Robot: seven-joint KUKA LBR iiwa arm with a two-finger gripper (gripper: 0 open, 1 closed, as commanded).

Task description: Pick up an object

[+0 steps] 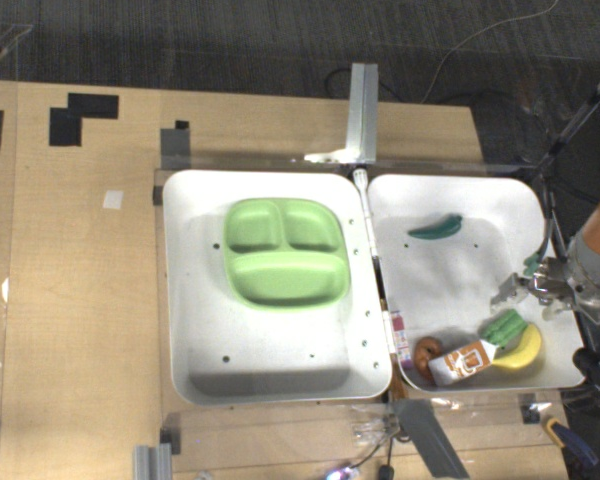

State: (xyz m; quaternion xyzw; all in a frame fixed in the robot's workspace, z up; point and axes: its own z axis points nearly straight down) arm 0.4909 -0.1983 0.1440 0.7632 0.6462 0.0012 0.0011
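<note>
The right bin (480,193) holds several objects. A dark green pepper-like piece (435,228) lies near its back. Along the front wall sit a yellow banana (522,351), a light green item (502,325) touching it, an orange and white carton (462,362) and a brown doughnut-like piece (429,349). My gripper (528,284) hangs at the bin's right side, just above and behind the green item and the banana. Nothing is visibly held in it. The arm (595,258) enters from the right edge.
The left bin (195,358) holds a green divided plate (285,251) lying flat near its middle. A metal post (364,108) stands behind the wall between the two bins. Wooden bench surface extends to the left.
</note>
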